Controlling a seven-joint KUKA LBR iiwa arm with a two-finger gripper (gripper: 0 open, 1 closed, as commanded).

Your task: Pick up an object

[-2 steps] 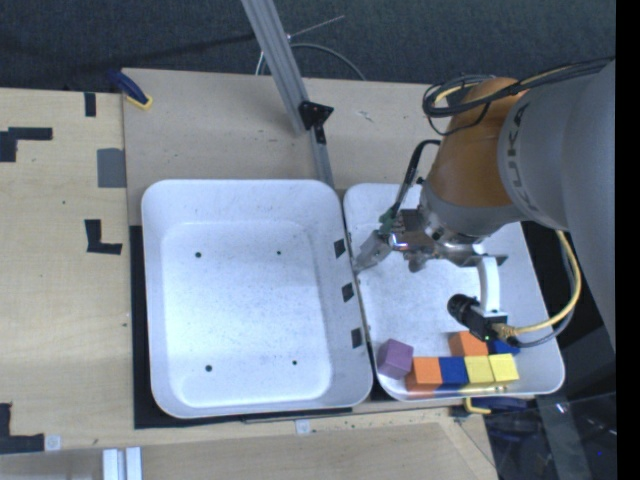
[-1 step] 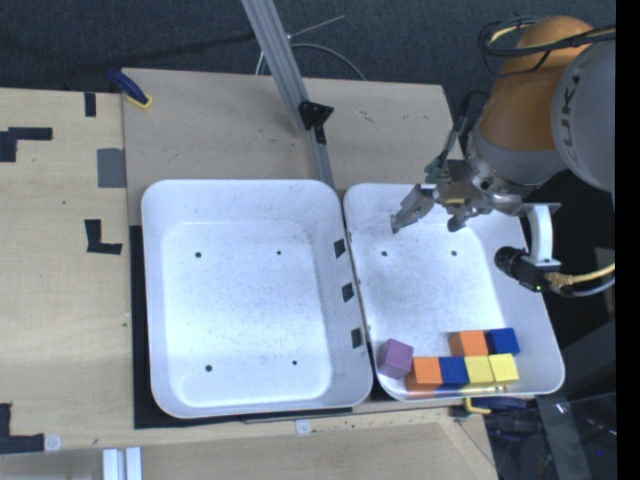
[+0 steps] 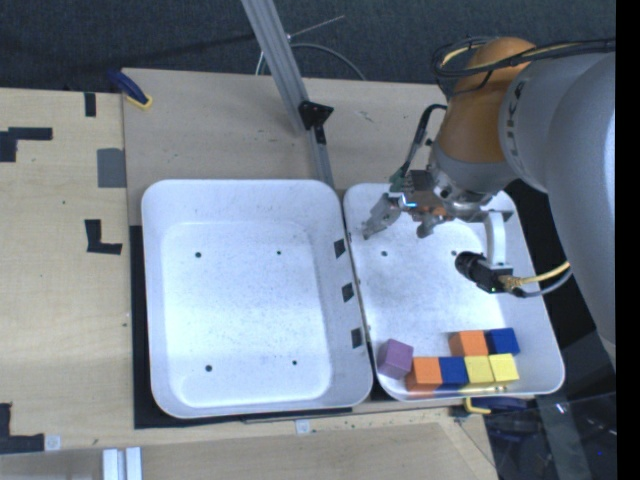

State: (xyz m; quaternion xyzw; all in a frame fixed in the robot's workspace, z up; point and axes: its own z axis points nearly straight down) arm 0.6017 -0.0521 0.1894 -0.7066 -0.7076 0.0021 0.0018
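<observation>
Several small blocks lie along the near edge of the right bin (image 3: 520, 298): a purple block (image 3: 396, 356), an orange block (image 3: 427, 370), a blue block (image 3: 453, 370) and a yellow block (image 3: 479, 370), with more orange, blue and yellow ones beside them. My gripper (image 3: 401, 225) hangs over the far left part of the right bin, well away from the blocks. Its fingers (image 3: 377, 220) are spread open with nothing between them.
The left bin (image 3: 240, 298) sits beside the right one, with black clips along the shared wall. A slanted metal pole (image 3: 280, 48) rises behind the bins. A black cable plug (image 3: 478, 269) hangs from the wrist over the right bin.
</observation>
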